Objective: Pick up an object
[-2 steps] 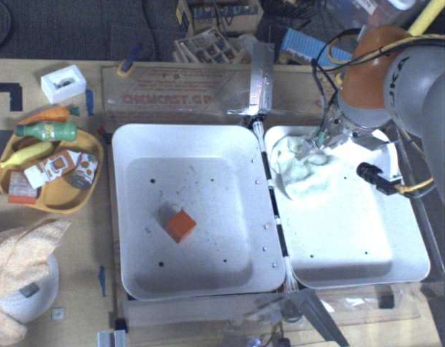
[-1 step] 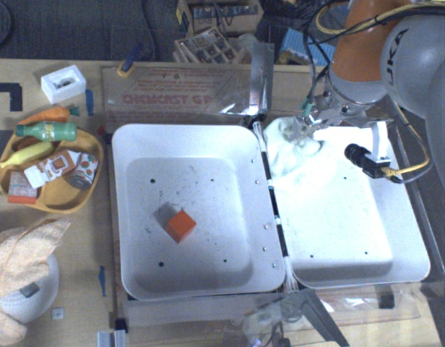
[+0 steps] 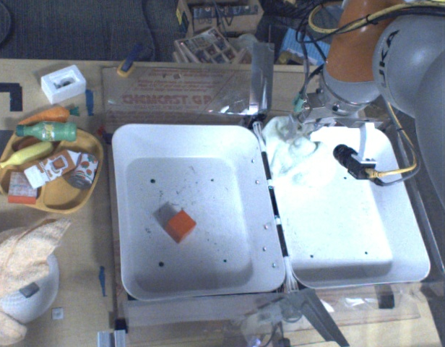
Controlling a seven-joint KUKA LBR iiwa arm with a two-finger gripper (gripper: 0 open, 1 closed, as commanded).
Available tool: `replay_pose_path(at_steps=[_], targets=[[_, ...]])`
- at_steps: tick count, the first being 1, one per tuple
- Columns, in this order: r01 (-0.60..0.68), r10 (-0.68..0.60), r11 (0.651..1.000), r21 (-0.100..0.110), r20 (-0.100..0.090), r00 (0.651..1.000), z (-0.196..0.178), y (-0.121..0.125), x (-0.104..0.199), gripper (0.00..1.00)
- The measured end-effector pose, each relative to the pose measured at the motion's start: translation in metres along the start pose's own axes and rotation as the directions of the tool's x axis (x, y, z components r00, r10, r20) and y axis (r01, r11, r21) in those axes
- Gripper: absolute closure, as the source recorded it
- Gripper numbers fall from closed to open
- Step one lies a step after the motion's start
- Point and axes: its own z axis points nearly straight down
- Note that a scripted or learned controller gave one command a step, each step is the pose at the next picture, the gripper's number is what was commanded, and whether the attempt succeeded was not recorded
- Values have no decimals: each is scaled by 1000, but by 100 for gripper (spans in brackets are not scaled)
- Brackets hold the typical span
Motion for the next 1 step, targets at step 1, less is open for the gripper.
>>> replay_pose_path(at_steps=[1], targets=[[153,-153,988,-1,1,988,-43,-54,-104,100]])
